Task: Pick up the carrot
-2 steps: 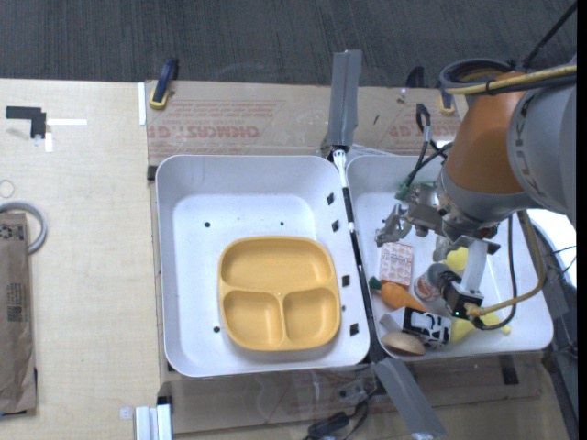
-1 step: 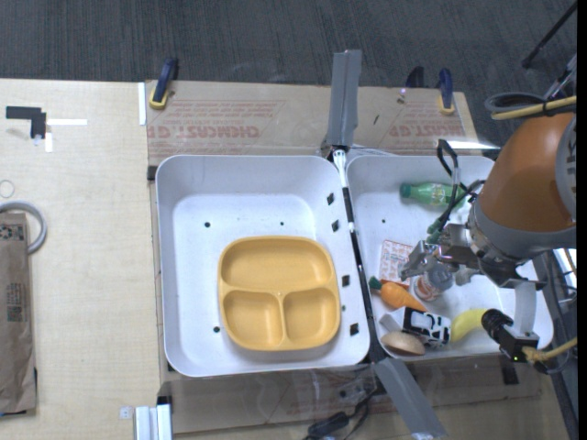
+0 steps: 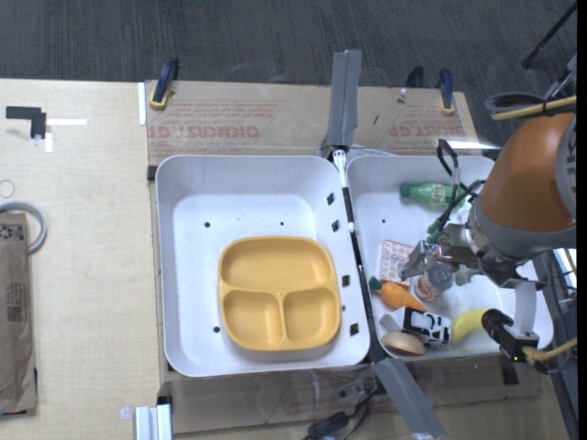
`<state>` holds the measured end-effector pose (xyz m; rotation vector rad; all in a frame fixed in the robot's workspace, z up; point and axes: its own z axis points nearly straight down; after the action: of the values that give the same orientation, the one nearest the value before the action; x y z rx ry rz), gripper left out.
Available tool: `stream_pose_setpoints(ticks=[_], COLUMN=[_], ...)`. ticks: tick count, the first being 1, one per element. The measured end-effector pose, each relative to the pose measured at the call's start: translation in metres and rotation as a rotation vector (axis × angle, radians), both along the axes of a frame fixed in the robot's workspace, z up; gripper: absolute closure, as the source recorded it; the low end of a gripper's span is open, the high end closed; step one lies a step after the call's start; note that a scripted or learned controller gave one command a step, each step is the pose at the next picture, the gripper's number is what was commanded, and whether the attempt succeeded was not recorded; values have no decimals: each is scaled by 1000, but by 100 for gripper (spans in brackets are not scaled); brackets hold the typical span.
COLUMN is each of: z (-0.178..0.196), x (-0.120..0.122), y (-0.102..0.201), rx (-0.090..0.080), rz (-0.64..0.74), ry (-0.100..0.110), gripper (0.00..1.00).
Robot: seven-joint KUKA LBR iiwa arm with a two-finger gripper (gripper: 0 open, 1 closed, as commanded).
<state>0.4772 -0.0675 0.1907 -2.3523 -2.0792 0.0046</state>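
The carrot (image 3: 395, 293), orange with a small green top, lies in the right bin (image 3: 381, 195) near its left wall, toward the front. My gripper (image 3: 428, 265) hangs just right of and slightly behind the carrot, apart from it, over a small round red-and-white item (image 3: 426, 288). The grey arm with its orange band (image 3: 532, 177) comes in from the right and hides part of the bin's right side.
Around the carrot lie a patterned card (image 3: 395, 256), a black-and-white item (image 3: 427, 324), a tan rounded piece (image 3: 402, 342) and a banana (image 3: 468, 323). A green bottle (image 3: 426, 192) lies at the back. The left bin (image 3: 183, 246) holds a yellow divided plate (image 3: 276, 292).
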Motion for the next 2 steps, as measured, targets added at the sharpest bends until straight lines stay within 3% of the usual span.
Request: stream_pose_setpoints(ticks=[1, 2], z=[0, -61], x=[1, 8], y=[45, -35], rx=[1, -10], rz=[288, 342], ry=[-1, -29], gripper=[0, 0])
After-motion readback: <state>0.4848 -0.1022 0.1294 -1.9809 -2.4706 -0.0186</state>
